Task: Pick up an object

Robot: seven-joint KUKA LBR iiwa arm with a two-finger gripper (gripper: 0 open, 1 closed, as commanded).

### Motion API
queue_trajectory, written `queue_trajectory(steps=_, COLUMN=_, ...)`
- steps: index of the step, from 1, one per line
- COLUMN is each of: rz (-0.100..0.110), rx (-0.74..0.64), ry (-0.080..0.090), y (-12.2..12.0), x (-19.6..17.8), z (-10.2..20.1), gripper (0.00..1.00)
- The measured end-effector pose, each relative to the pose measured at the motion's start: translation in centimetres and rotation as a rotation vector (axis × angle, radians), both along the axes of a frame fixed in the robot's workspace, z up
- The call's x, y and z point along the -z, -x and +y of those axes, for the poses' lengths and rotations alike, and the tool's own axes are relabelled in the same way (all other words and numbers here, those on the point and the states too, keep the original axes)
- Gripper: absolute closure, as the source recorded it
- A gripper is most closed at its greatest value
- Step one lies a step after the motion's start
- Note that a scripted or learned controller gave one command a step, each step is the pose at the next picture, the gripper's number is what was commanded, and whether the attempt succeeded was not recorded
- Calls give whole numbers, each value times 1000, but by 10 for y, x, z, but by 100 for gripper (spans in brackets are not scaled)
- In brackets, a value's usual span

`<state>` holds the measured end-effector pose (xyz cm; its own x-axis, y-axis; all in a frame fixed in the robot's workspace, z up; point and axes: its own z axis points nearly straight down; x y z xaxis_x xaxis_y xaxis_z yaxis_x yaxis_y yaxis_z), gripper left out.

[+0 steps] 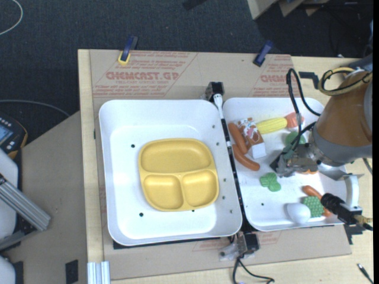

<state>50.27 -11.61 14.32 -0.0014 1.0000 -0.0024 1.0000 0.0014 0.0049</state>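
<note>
The gripper (286, 164), its opening impossible to tell, sits low in the right bin (260, 218); it should centre on the broccoli (271, 182) at its seven o'clock before closing.

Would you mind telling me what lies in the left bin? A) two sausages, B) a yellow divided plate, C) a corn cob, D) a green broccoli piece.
B: the yellow divided plate sits alone in the left bin, while the corn and other toy foods lie in the right bin.
</note>
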Motion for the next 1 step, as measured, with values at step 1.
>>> queue_trajectory(steps=1, rz=-1, rx=0, ry=0, y=-1, x=-44, z=6, gripper=100)
